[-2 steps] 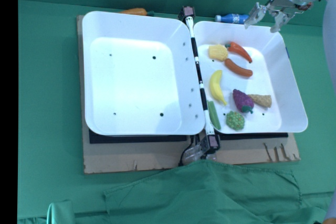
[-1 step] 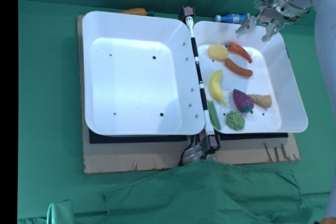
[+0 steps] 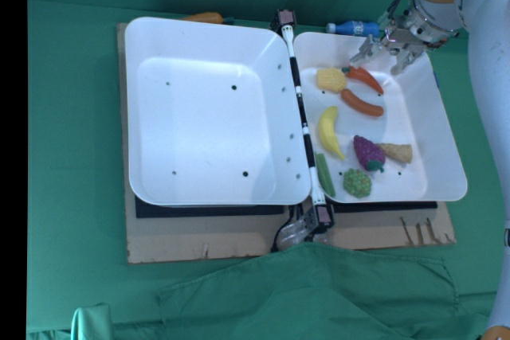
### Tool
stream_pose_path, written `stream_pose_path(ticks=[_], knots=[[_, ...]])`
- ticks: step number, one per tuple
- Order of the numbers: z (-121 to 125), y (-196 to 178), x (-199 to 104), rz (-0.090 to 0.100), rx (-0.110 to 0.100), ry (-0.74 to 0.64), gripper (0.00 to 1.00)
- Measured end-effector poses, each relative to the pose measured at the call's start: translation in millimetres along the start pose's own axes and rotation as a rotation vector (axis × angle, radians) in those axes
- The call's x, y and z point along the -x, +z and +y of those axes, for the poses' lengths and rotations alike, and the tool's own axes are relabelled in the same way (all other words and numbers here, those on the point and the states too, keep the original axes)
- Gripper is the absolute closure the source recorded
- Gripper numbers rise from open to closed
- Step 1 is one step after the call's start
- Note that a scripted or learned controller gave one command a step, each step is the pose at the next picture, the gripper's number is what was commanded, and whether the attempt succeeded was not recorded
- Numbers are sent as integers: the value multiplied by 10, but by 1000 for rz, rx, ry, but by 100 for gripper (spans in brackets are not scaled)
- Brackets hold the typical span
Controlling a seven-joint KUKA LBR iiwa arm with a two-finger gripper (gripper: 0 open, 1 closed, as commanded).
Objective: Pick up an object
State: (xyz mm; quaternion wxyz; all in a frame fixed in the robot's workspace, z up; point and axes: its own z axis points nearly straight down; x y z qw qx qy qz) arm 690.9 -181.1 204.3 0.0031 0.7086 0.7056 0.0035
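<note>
The metal hand [image 3: 381, 58] hangs open, holding nothing, over the right bin [image 3: 442, 141]. Just below it lies a long orange carrot [image 3: 366, 78], then a smooth sausage [image 3: 362, 103], bumpy yellow corn [image 3: 331, 80], a curved banana [image 3: 328, 132] and purple grapes [image 3: 367, 151].

The arm [image 3: 488, 52] is cut off by the top and right edges of the picture. A blue bottle [image 3: 352, 29] behind the far rim of the right bin [image 3: 446, 163] is partly hidden by that rim and by the tool [image 3: 384, 58]. An orange object [image 3: 204, 17] behind the far rim of the left bin [image 3: 159, 36] is mostly hidden and cannot be identified. The near edge of the cardboard [image 3: 199, 247] is partly covered by a green cloth [image 3: 319, 291]. A small metal part [image 3: 299, 232] at the near end of the divider is too blurred to be made out.
</note>
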Motion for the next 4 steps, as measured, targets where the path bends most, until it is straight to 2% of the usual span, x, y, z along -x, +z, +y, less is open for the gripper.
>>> stream_pose_path(ticks=[1,2,3,4], knots=[[21,186,27,-5,-2,-1,0],[35,54,27,-8,4,-1,100],[84,-634,42,-5,4,-2,100],[28,-1218,-12,-5,5,-3,100]])
